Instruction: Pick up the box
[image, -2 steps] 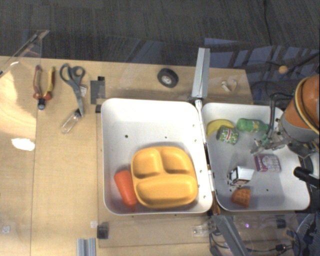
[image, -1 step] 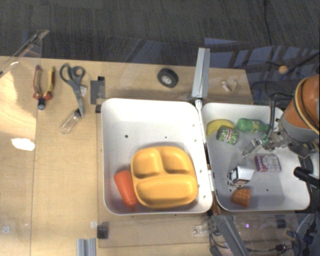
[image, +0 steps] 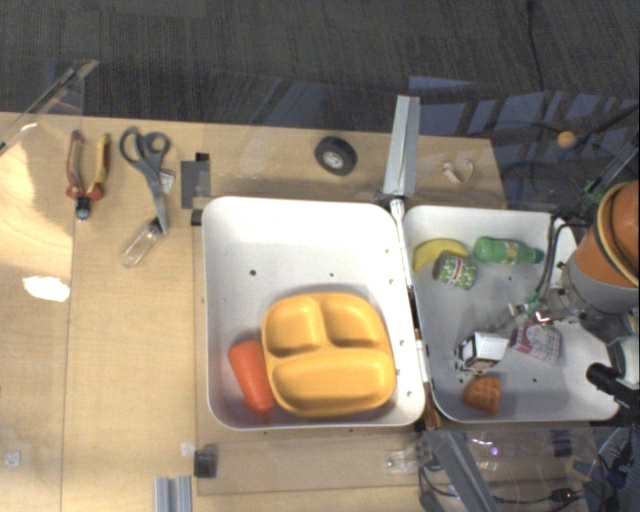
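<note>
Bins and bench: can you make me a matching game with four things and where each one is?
Things:
1. yellow tray
2. green bottle
3. scissors
4. carrot

Places:
A. on the wooden bench, outside the bins
B. far end of the right bin
C. middle of the left bin
D. left bin, tucked against the tray's left side

Pairs: 1-C, 2-B, 3-A, 4-D
</note>
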